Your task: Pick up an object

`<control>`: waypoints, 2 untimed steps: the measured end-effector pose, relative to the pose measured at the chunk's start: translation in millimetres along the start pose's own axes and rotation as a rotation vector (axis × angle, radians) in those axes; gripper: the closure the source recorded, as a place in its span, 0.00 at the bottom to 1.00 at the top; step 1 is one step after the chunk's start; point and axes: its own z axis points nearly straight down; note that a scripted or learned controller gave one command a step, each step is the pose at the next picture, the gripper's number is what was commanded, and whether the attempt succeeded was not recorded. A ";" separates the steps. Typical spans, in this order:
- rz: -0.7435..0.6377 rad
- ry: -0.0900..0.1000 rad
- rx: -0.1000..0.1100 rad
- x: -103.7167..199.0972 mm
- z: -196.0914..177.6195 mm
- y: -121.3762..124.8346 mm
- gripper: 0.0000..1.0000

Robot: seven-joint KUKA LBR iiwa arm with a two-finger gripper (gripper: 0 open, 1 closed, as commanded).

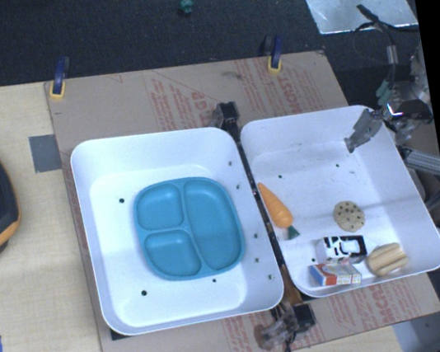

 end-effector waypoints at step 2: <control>-0.001 -0.002 -0.002 0.1 194.3 -24.3 0.00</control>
